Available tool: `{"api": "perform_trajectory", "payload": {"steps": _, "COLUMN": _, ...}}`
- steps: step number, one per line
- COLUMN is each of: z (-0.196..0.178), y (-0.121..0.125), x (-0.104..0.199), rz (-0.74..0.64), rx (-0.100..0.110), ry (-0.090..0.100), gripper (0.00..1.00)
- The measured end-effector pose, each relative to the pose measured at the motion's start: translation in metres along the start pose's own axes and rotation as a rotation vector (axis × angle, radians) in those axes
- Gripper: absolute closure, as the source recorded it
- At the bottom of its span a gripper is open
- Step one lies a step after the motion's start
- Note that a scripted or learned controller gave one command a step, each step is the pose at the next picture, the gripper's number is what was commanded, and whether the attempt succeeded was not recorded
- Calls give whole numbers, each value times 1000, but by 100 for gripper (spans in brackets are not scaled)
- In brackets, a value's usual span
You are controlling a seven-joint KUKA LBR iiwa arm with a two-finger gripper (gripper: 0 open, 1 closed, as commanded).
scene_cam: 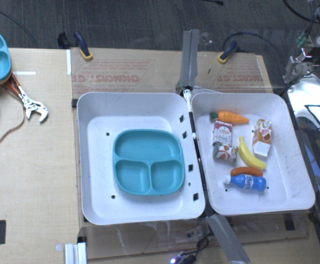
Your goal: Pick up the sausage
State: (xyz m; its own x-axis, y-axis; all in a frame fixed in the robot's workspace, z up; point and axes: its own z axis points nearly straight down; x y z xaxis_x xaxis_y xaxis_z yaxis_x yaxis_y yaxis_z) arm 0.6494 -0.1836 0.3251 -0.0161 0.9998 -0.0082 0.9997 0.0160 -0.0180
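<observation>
The sausage (246,171) is a short orange-red piece lying flat in the right bin (292,194), toward its front. It rests against the top of a blue bottle (248,182) lying just in front of it. The lower end of a yellow banana (249,154) touches the sausage from behind.
The right bin also holds a carrot (232,117), a pink carton (222,132), a small can (226,153) and an orange-and-white carton (261,137). A teal divided plate (148,162) lies in the left bin (93,147). A wrench (32,106) lies on the bench at left.
</observation>
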Motion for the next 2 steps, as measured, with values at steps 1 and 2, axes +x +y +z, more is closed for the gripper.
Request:
{"api": "perform_trajectory", "payload": {"steps": 1, "z": -7, "y": 1, "x": 0, "rz": -3, "rx": 3, "ry": -2, "gripper": 100}}
{"api": "perform_trajectory", "payload": {"steps": 2, "z": -14, "y": 2, "x": 0, "rz": -6, "rx": 6, "ry": -3, "gripper": 100}}
